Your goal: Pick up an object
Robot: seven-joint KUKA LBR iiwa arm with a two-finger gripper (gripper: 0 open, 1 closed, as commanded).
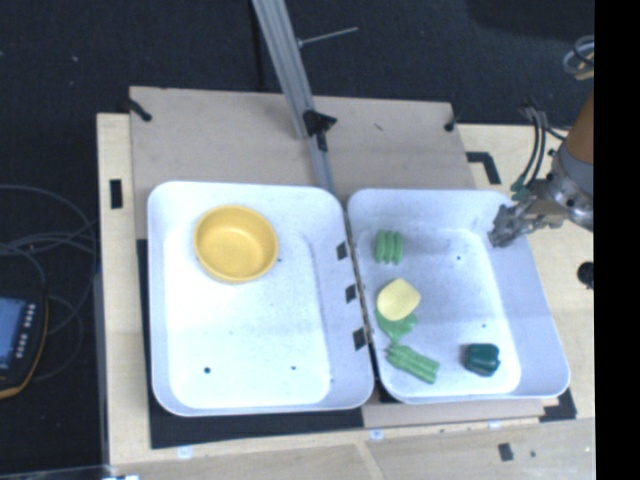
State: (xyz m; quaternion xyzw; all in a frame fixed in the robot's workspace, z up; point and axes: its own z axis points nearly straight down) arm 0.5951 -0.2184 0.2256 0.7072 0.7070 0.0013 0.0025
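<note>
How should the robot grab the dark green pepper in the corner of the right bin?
Probably from straight above, pinching the dark green pepper across its rounded middle. It sits near the right bin's lower right corner, so the walls crowd a sideways approach. Nothing touches it; the ridged green piece lies apart to its left. The pincer hovers over the bin's upper right rim.

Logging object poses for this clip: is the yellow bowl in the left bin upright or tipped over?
Upright. The round yellow plastic bowl shows its open hollow and full rim facing up, resting on the floor of the left white bin.
</note>
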